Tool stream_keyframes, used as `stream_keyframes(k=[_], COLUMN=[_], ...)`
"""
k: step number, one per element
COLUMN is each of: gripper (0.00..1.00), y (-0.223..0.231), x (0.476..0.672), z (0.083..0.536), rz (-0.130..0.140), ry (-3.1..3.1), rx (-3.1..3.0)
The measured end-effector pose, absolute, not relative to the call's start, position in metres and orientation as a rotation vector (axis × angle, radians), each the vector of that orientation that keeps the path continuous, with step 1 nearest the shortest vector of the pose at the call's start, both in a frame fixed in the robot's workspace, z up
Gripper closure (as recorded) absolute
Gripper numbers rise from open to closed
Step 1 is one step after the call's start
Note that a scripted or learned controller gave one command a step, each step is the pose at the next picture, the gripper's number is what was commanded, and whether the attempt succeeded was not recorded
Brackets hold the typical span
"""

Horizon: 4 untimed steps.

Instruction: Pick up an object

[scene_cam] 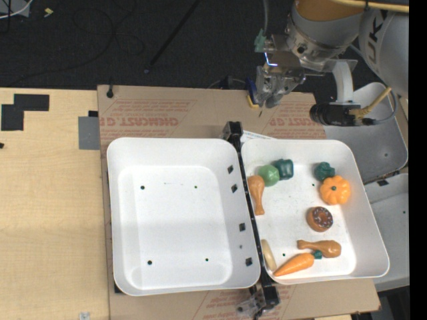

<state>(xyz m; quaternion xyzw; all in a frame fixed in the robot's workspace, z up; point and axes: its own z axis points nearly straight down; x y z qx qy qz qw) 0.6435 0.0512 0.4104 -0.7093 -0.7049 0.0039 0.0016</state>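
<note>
the gripper (pixel 270 93) hangs above the bare brown board behind the right bin (pixel 363 179), near that bin's far left corner and well apart from everything in it. nothing shows between its fingers; how far they stand apart i cannot tell, since they blur against the dark wrist hardware. above it sits the grey arm (pixel 320 25) with its orange band, coming in from the upper right.

all the objects lie in the right bin. nearest the gripper are a green pepper (pixel 269 174) and a darker teal piece (pixel 284 169), touching each other near the far left of the bin. just beside them, a drumstick (pixel 256 193) lies along the left wall, its long axis running near to far, with the fat end toward the far side and the thin end toward the near side. across the bin, a dark green piece (pixel 324 171) sits just behind an orange pumpkin (pixel 335 190). nearer the front is a brown doughnut (pixel 320 219). a second drumstick (pixel 321 248) lies with its long axis left to right, fat end to the right. just in front, a carrot (pixel 294 265) lies slanted, its tip pointing toward the near left and its green top toward the right. a pale flat piece (pixel 268 255) leans at the left wall beside the carrot's tip.

the left bin (pixel 127 179) lies beside it, their walls meeting at black clips.
</note>
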Motion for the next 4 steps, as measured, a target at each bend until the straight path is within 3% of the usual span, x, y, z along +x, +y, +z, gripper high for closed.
stream_keyframes(k=[1,2,3,4], gripper=[1.0,1.0,1.0,1.0], y=[0.011,0.024,-0.028,-0.086], x=[0.644,0.644,0.643,0.643], z=[0.405,0.547,0.465,0.415], rz=[0.007,-0.013,0.014,0.011], ry=[-2.216,-2.229,-2.212,-2.213], rx=[-2.224,-2.226,-2.222,-2.223])
